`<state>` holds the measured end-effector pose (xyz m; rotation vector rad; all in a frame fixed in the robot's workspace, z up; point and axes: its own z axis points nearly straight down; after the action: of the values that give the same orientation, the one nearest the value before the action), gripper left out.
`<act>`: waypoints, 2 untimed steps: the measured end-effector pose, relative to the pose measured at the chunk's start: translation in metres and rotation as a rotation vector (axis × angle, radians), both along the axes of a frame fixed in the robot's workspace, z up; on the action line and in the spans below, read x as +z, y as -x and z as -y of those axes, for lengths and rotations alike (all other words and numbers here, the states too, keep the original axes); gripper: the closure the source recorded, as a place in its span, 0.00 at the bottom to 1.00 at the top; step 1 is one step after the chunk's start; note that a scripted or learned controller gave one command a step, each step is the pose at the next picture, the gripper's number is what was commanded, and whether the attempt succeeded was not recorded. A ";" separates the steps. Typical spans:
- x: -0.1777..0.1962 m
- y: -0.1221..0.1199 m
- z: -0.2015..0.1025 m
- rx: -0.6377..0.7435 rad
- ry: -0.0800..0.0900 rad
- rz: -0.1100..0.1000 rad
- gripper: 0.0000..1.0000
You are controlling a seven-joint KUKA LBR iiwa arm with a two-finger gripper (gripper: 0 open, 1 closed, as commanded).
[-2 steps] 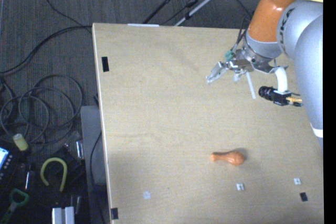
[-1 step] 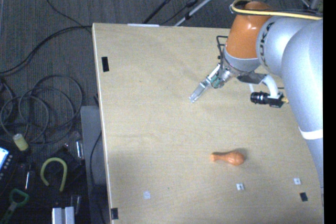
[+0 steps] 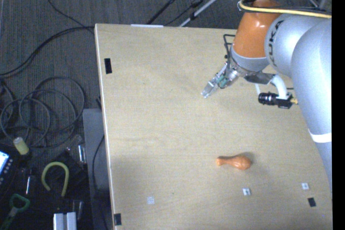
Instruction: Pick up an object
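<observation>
- Gourd-shaped orange object (image 3: 235,162) is the closest thing to the camera, lying on its side on the tan surface (image 3: 161,132), fat end to the right and thin neck pointing left.
- Looks like a small plastic toy, so probably light and rigid, with a smooth skin that might squirt out of a pinch. That's a guess from the shape, nothing more.
- Best bet for a hold: across the bulb, a bit in from where it narrows, fingers closing front-to-back. The neck is too skinny and would likely swing.
- A few little white and black markers (image 3: 246,191) sit near it, not touching.
- Further back, the gripper (image 3: 214,85) hangs well apart from the orange thing, tilted down toward the left.
- Its tips blur together at this angle, so open or shut is honestly impossible to call; nothing visible between them.
- Behind that, the orange band (image 3: 254,29) and the grey arm (image 3: 307,67).
- Cables (image 3: 43,110) lie on the floor off to the left.
</observation>
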<state>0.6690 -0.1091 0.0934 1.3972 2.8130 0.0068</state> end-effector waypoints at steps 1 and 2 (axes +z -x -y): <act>0.090 0.002 -0.029 -0.071 0.003 -0.002 1.00; 0.109 0.001 0.000 -0.391 0.005 -0.003 1.00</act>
<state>0.6684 -0.1086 0.2025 1.9165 2.4879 -0.0029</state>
